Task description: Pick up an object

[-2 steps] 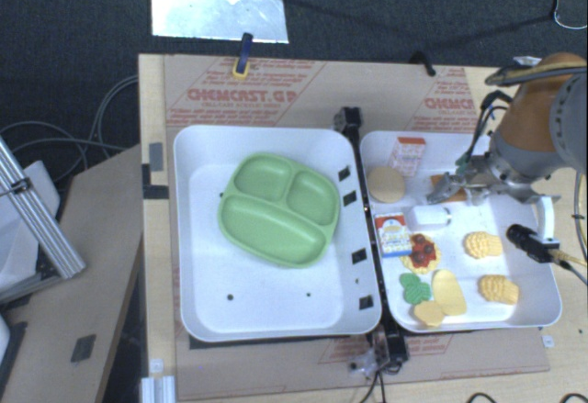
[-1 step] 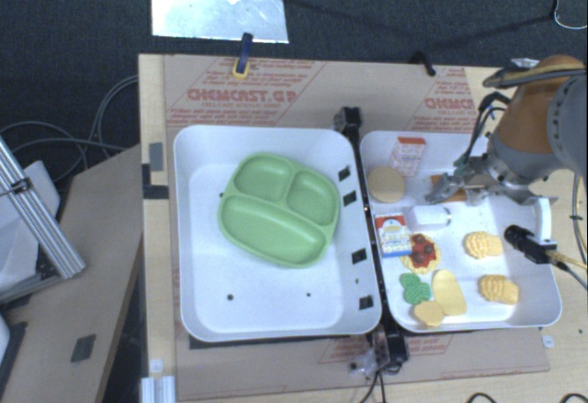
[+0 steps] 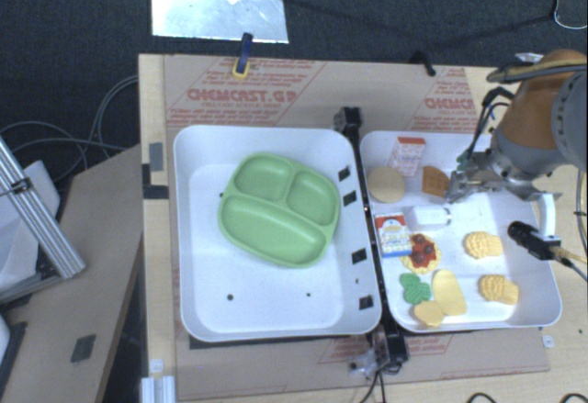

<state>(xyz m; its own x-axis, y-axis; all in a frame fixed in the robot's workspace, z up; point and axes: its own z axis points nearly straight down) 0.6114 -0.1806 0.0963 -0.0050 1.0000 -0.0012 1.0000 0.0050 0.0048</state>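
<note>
The gripper hangs low over the far part of the right bin, just beside a brown bread-like piece. Whether it is open or closed cannot be told, and nothing is visibly held.

Candidate objects are small toy foods, apparently moulded plastic, judged light and rigid:
- Bread-like piece: flat, matte; grasp across its short sides.
- Round tan disc: thin, likely to slip.
- Ridged yellow corn pieces: textured, easier purchase.
- White block: smooth.

The left bin holds a glossy green divided plate.
</note>
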